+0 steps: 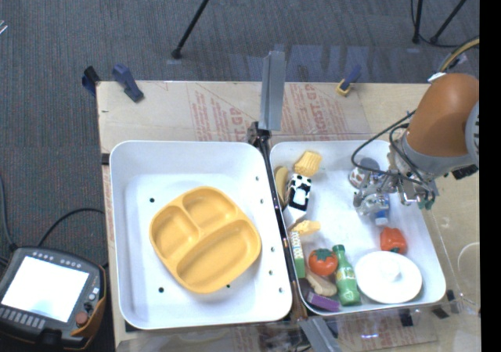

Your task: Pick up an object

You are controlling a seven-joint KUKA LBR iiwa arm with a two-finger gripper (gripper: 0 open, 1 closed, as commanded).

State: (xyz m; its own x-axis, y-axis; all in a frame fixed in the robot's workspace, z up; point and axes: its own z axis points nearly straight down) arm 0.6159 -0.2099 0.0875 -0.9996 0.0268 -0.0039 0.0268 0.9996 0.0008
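- Jaws (pixel 374 203) hang low over the right bin (pixel 434 260); whether spread or pressed together cannot be told
- Orange pepper (pixel 393 240) lies at their five o'clock; white plate (pixel 388 277) beyond it

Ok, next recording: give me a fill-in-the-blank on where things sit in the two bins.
1. The yellow divided plate lies in the ____ bin.
2. The round white lid lies in the right bin's near ____ corner.
3. The tomato sits beside a ____ bottle.
4. The pincer is over the ____ bin.

Missing words: left; right; green; right
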